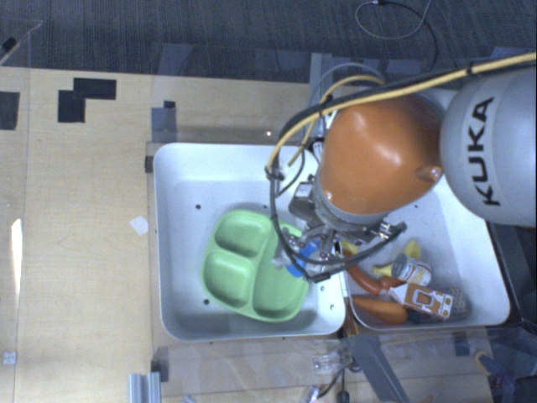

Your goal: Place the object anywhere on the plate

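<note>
A light green divided plate point(243, 267) lies in the left white bin point(180, 225), toward its front right. My gripper point(300, 252) hangs over the plate's right edge, mostly hidden under the orange wrist band point(373, 162) and cables. A small blue object point(294, 268) shows just beneath the gripper at the plate's right rim. Whether it is held or resting on the plate, I cannot tell.
The right bin point(478, 259) holds several items: an orange carrot-like piece point(382, 309), a yellow piece point(409, 250), a small can point(411, 270) and a printed box point(428, 300). The divider between the bins runs under the wrist. The arm's grey body point(491, 158) covers the right bin's back.
</note>
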Controlling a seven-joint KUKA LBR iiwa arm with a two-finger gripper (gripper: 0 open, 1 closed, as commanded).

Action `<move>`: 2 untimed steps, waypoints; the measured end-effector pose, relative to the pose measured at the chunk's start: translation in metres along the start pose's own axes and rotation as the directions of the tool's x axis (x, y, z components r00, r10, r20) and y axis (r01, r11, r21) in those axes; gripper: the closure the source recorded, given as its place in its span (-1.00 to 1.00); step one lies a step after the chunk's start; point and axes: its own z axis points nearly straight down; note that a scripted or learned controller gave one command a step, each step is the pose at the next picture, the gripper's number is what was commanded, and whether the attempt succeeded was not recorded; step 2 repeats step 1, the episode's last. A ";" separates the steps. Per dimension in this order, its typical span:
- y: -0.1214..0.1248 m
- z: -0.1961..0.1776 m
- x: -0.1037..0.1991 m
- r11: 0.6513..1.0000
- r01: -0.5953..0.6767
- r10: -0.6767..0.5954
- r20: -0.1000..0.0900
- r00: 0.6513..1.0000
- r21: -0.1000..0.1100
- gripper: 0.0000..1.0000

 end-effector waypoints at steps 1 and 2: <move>0.000 0.000 0.000 1.000 0.000 0.000 0.000 1.000 0.000 -1.00; 0.000 0.000 0.000 1.000 0.000 0.000 0.000 1.000 0.000 -1.00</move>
